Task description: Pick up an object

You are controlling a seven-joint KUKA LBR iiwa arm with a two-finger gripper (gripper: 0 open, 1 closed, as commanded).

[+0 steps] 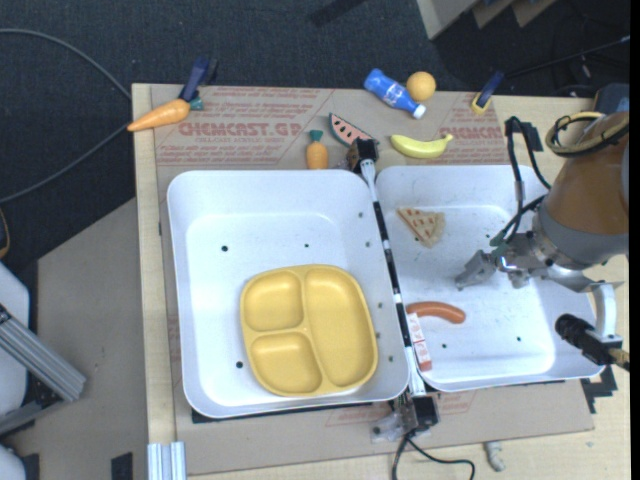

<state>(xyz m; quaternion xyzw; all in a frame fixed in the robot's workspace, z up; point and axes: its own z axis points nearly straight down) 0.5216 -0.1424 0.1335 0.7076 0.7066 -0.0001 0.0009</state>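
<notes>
Claw [482, 268] hung low over the right bin [520, 353], at its mid-height, pointing toward nine o'clock from the grey wrist; its two fingers stood apart with nothing between them. At about seven o'clock from the claw, near but not touching it, lay a toy sausage [435, 312] on the bin floor. At about eleven o'clock, likewise apart from it, lay a toy pizza slice [423, 225]. These two were the nearest candidates for the pick — which one the program aimed at could not be told.

Farther toward nine o'clock, the left bin [200, 218] held a yellow divided tray [308, 328]. Beyond both bins, along the twelve o'clock edge of the desk [250, 128], lay a banana [420, 145], a blue bottle [392, 92], an orange ball [421, 85], a watermelon slice [346, 129], a small orange piece [317, 155] and, at far left, a carrot [160, 117].

Progress, as judged: the approach into the bin looked made, but no object was grasped or lifted — closing on a thing and raising it remained.
</notes>
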